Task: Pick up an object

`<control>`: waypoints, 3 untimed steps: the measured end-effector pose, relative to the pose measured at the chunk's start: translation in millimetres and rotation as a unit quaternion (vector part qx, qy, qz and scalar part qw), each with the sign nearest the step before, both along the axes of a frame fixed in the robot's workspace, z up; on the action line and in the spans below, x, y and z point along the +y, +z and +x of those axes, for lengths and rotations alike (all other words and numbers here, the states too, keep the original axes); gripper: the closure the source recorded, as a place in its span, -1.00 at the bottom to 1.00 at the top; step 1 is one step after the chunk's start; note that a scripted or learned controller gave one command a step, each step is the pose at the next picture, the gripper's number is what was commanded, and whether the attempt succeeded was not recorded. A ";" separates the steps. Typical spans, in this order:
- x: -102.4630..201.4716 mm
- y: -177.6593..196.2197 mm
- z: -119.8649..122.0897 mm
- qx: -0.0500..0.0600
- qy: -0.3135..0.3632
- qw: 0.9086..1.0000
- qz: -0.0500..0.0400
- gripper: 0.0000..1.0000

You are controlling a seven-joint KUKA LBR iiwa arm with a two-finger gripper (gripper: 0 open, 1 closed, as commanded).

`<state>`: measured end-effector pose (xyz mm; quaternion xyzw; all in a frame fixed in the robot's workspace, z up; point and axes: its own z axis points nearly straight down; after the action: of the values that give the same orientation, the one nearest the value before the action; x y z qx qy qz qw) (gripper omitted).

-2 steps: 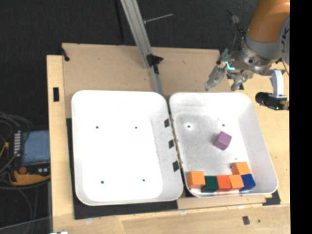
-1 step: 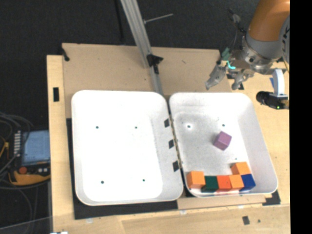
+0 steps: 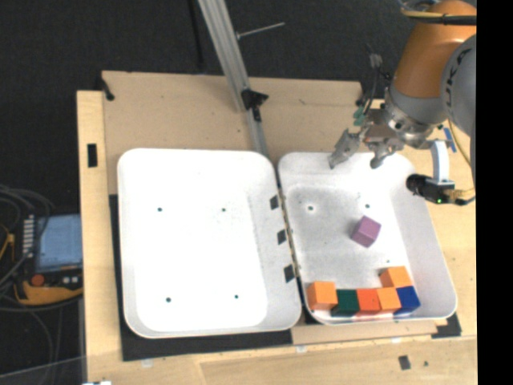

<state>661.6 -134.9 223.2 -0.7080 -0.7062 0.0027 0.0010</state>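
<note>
Smooth white plastic bins [image 3: 200,239] on matt wooden bench [image 3: 304,95].

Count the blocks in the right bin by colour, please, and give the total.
Purple: 1, the purple block alone near the middle of the right bin.
Orange: 4, the orange blocks along the near edge.
Green: 1, the green block.
Blue: 1, the blue block.
Total: 7

Setup sits on a light wooden table [image 3: 192,111] over a dark, almost black carpeted floor [image 3: 96,22]. A grey metal pole [image 3: 228,50] slants up from the table's back edge. Off to the left there's a tangle of cables [image 3: 20,215] and a blue box [image 3: 60,241] on the floor.
</note>
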 end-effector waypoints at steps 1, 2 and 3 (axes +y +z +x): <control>7.0 -56.1 3.4 0.000 0.002 1.000 0.000 -1.00; 6.0 -97.7 4.3 -0.001 0.001 1.000 0.000 -1.00; 5.5 -83.1 6.2 -0.005 0.000 1.000 0.000 1.00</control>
<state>667.8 -129.4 140.1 -0.7076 -0.7066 -0.0010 -0.0024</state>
